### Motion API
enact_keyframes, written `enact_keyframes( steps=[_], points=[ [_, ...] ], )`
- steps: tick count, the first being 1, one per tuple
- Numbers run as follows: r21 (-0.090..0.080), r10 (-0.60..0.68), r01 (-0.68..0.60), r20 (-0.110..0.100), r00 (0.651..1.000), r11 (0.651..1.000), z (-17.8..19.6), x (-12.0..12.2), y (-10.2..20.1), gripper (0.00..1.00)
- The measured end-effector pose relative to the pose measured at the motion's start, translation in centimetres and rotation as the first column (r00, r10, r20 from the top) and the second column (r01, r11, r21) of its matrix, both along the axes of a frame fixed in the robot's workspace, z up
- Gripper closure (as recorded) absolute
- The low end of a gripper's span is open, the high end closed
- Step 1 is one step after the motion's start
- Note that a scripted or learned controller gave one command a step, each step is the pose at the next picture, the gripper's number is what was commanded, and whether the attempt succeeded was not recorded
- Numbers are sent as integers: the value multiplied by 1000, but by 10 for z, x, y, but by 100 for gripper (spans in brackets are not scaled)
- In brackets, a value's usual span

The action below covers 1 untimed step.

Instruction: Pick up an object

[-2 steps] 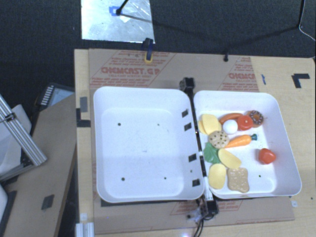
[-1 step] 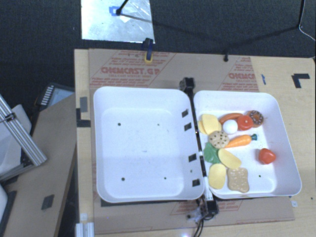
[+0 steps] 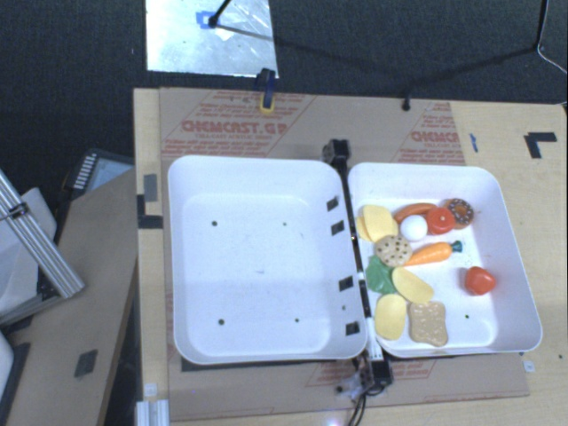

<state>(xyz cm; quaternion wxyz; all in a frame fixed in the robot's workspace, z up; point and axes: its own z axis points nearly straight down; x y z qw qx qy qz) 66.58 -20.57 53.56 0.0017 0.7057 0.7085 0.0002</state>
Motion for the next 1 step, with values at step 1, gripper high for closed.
enact_keyframes(
  steps=[1],
  points=[
    [0,-1,1,0,1000,1000,0,-3,0,100]
  ],
)
